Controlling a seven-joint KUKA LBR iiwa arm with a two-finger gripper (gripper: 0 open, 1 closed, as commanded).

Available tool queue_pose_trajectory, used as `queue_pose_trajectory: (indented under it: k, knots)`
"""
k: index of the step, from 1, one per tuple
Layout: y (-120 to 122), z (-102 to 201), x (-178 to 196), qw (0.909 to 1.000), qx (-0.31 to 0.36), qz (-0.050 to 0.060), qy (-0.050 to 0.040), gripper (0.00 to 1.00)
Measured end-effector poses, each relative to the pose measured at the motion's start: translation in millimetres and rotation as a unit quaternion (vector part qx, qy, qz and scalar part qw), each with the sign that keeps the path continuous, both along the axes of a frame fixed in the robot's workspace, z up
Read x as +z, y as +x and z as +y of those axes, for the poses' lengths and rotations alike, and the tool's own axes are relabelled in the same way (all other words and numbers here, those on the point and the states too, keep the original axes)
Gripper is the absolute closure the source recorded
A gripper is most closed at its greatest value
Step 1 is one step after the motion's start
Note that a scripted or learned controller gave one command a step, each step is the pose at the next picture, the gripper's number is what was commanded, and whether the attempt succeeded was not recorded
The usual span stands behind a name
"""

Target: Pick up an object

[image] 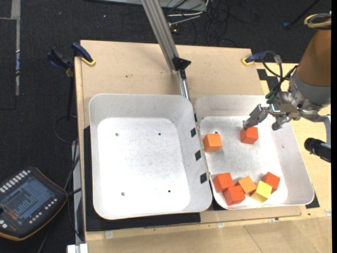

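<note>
My gripper (263, 123) hangs over the upper part of the right bin (293, 151), with its two dark fingers spread open and nothing between them. A red cube (249, 135) lies on the bin floor just below the left fingertip (248, 123); whether they touch I cannot tell. Left of it sits an orange cube (212, 142). Along the bin's front lie a red cube (222, 181), another red cube (234, 194), an orange cube (247, 184), a yellow cube (261, 191) and a red cube (271, 181).
The left bin (96, 115) stands beside the right one, with black clips (198, 154) along their shared edge. A slanted metal pole (160, 28) reaches down to the bench behind the bins. A teach pendant (26, 202) lies at the lower left.
</note>
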State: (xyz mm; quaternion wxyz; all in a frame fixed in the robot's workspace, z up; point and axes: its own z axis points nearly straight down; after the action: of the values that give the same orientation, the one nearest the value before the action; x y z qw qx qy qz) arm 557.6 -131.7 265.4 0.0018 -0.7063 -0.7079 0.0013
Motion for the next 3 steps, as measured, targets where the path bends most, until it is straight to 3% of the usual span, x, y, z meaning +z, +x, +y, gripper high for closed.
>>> queue_pose_trajectory:
  k: [1,3]
  knots:
    - [0.7,-0.2,2.2,1.0,-0.001,-0.002,-0.0005,0.0]
    - [9.9,7.1,-89.2,1.0,-0.001,0.0,-0.0001,0.0]
